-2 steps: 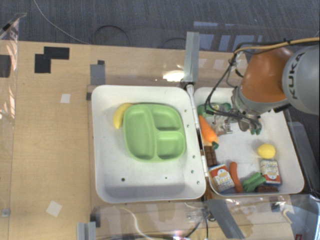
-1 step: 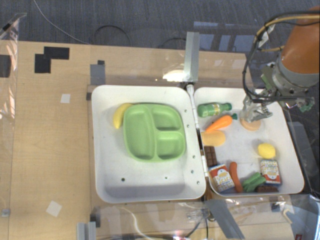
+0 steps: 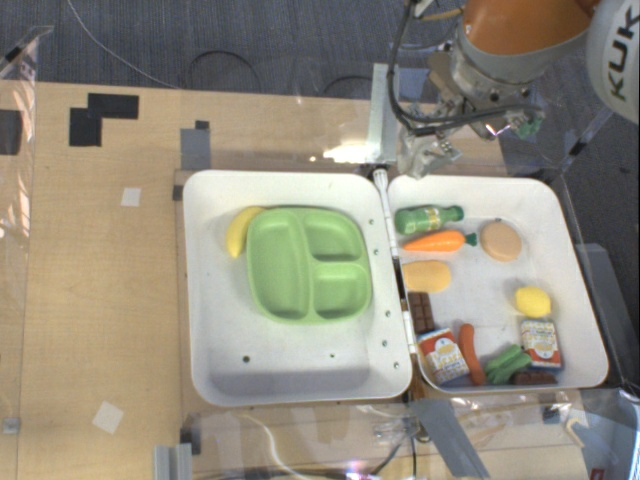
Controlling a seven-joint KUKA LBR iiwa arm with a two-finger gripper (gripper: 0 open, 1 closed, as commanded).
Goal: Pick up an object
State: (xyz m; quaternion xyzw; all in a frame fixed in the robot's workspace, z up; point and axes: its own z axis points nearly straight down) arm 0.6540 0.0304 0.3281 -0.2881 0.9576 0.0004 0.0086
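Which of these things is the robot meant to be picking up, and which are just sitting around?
For the job: claw; right bin's toys: green bottle, carrot, lemon, sausage.

Lying about: left bin, green tray, banana.

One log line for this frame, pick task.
pincer: above right bin's far-left corner, nothing seen held | carrot, green bottle: in right bin | green tray, banana: left bin

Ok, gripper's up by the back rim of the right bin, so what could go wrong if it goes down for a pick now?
The gripper hangs over the back rim of the right bin, so a straight descent may hit the wall. Further in, the green bottle and carrot touch, so it may nudge both and grasp neither.
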